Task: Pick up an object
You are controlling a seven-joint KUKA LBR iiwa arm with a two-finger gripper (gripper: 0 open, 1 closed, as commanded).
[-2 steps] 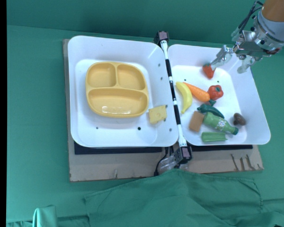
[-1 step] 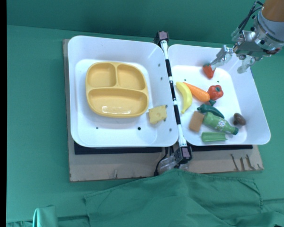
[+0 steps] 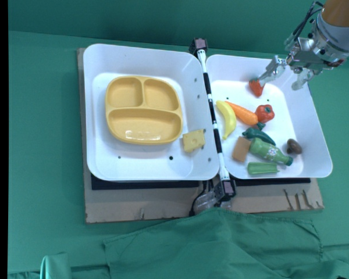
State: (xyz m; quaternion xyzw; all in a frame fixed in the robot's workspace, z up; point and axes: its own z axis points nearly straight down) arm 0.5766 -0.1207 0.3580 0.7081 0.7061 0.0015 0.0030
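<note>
Two fingers (image 3: 269, 74) spread wide, one tip touching the small red strawberry (image 3: 256, 88).

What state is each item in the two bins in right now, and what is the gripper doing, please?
gripper: open, fingers spread, above right bin's far edge, holding nothing.
small red piece: lying by the left fingertip.
yellow divided plate: flat in left bin.
cheese wedge: lying beside the plate.
banana: lying along the divider.
carrot: lying flat.
tomato: resting beside carrot.
green bottle: on its side.
</note>
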